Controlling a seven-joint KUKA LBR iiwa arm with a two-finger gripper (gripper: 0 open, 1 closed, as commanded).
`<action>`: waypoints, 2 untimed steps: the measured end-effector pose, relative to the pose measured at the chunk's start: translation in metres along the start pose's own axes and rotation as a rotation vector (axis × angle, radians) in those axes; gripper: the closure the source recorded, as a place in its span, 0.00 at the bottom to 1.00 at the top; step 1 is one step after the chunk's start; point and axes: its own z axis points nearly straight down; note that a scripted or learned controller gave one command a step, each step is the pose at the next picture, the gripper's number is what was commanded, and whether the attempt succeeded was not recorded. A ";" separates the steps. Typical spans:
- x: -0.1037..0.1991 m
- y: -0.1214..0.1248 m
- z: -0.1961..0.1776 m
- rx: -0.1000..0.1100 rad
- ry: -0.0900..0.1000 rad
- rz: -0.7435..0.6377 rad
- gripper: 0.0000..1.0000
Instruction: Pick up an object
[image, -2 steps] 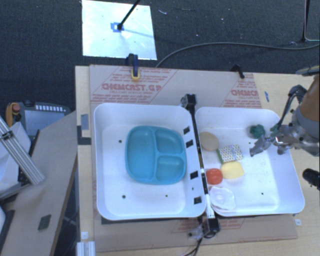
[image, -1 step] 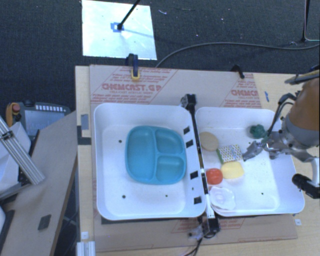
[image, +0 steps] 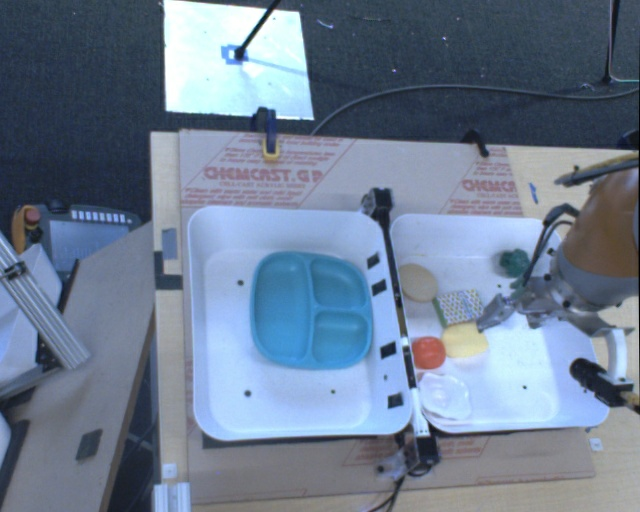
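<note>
Nearest the lens, low in the right bin (image: 520, 400): a clear crumpled plastic piece (image: 444, 395) against the divider. Above it a round red ball (image: 429, 351), touching a soft yellow lump (image: 465, 341); then a patterned flat card (image: 460, 303), a tan disc (image: 418, 282), a green knobbly toy (image: 514, 262) by the far wall. Gripper (image: 494, 316) just right of the yellow lump, grasp impossible to judge. Bare floor toward the near right corner. In the left bin (image: 215, 400), a smooth blue divided plate (image: 310, 308), wide margins around.

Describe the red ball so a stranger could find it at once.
Start at the right bin, the one without the blue tray. Look along its left wall, near the divider: the red ball lies there, beside a yellow lump and above a clear white cup. It alone is red.
</note>
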 end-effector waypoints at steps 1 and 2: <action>0.000 0.001 -0.013 -0.005 -0.002 0.000 1.00; -0.007 0.000 -0.074 -0.008 -0.003 -0.002 1.00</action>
